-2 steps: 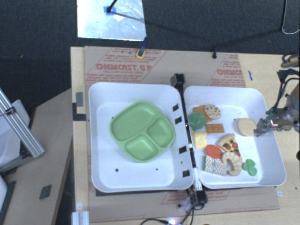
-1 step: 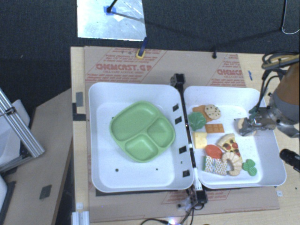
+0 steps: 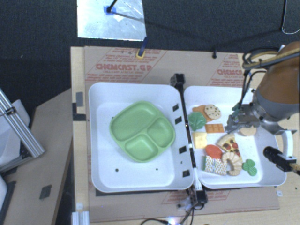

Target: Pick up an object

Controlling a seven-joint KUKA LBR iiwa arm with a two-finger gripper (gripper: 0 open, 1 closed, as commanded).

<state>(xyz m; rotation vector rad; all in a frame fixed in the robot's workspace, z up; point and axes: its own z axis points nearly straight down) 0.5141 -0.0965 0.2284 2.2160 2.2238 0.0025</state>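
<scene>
Green tray occupies the left bin; right of it, toy foods fill the right bin, the end effector hovering just above them, grip state indeterminable.

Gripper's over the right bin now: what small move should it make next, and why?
Probably a short straight descent. The gripper sits at the right bin above the toy food, with a pale round piece just below it and a pizza slice close beside. Nothing appears between its fingers, so going down on the nearest piece seems the best bet.
</scene>
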